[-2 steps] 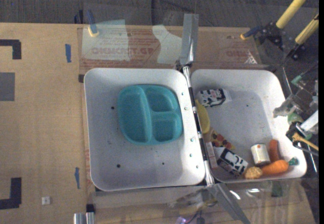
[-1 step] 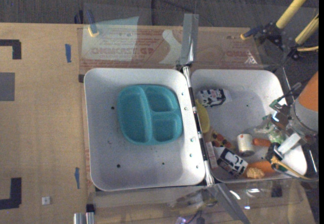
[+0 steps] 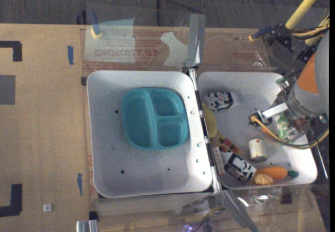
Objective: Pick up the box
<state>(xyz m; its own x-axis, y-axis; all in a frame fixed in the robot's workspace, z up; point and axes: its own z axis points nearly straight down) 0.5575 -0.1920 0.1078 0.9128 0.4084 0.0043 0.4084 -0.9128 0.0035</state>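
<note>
A black-and-white box (image 3: 218, 100) lies at the upper left of the right bin (image 3: 246, 80). A second black-and-white box (image 3: 239, 167) rests near that bin's front edge. My gripper (image 3: 292, 121) hangs over the bin's right side, well to the right of both boxes and touching neither. Right beside it is a small green thing (image 3: 283, 127), partly hidden by the wrist. Nothing can be seen held in the gripper.
In the right bin there are also a yellow banana (image 3: 210, 123) along the left wall, a small colourful toy (image 3: 229, 146), a white cylinder (image 3: 257, 149) and an orange carrot (image 3: 272, 174). The left bin (image 3: 104, 173) holds a teal divided plate (image 3: 155, 118).
</note>
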